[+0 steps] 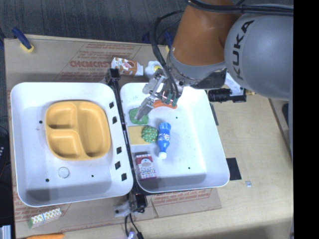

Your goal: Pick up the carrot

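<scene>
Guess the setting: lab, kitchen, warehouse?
Probably a robotics lab's pick test bench: a KUKA arm reaches over two white bins on cardboard sheeting, with toy food such as a blue bottle and a yellow divided plate.

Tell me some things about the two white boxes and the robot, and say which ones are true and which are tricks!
1. The yellow tray sits in the left bin. True.
2. The blue bottle is in the left bin. False: it lies in the right bin.
3. The tool hangs over the right bin. True.
4. The red packet lies on the yellow tray. False: it is in the right bin, near its front edge.
5. The carrot is right by the tool. True.
</scene>
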